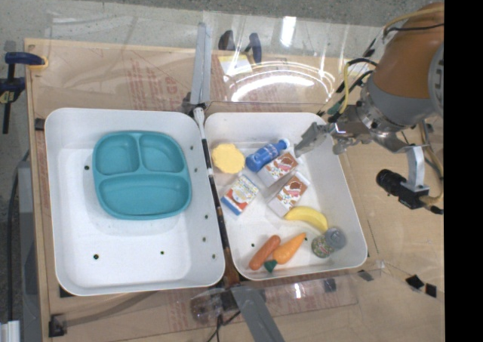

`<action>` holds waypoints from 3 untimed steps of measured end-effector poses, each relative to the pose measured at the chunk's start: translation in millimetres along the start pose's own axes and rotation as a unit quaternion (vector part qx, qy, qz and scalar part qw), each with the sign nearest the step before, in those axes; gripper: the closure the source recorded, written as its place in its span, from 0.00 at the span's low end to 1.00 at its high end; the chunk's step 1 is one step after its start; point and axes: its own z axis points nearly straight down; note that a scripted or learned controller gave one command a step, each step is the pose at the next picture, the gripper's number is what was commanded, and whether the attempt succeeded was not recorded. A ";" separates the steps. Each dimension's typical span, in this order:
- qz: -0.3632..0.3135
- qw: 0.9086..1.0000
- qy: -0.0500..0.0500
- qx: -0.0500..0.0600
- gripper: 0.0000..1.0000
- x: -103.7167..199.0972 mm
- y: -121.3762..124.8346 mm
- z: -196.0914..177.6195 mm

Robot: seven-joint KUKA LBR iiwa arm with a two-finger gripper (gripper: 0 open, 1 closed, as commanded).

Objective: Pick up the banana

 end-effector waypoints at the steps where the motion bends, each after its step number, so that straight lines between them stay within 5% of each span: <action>1: -0.024 1.000 -0.001 0.000 0.00 -55.9 -68.2 46.0; 2: -0.029 1.000 0.001 0.002 0.00 -63.9 -68.9 164.5; 3: -0.015 1.000 0.000 0.000 0.00 -65.0 -52.5 185.7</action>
